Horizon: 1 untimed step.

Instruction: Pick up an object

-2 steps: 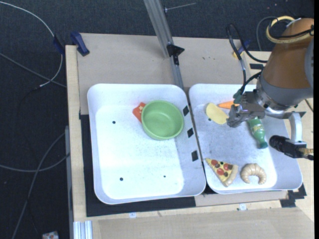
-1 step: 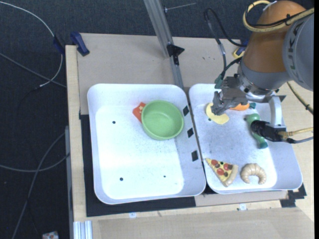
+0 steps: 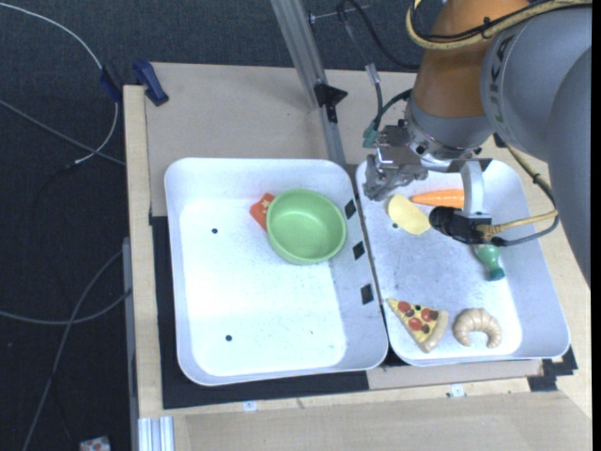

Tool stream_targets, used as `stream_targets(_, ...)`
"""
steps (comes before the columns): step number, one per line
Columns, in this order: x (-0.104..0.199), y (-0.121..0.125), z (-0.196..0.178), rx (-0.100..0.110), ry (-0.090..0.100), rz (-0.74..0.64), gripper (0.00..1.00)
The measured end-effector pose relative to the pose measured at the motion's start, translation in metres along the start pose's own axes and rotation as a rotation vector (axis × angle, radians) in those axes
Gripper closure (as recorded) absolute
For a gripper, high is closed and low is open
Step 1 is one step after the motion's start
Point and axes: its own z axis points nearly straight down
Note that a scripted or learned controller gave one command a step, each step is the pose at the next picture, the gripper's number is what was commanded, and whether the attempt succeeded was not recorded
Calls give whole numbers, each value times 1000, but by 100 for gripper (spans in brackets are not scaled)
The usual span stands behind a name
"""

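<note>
Left bin (image 3: 197, 280): I see a green bowl (image 3: 305, 225) near its top right, an orange-red piece (image 3: 260, 210) tucked against the bowl's left.
Right bin (image 3: 540, 318): carrot (image 3: 439, 197), pale yellow piece (image 3: 408, 214), green item (image 3: 489, 259), pizza slice (image 3: 417, 321), croissant (image 3: 477, 327).
Gripper (image 3: 383, 177): over the right bin's upper left corner, just beside the yellow piece.
</note>
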Motion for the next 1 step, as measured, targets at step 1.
stream_targets(1,46,25,-10,-1,1,-1,100)
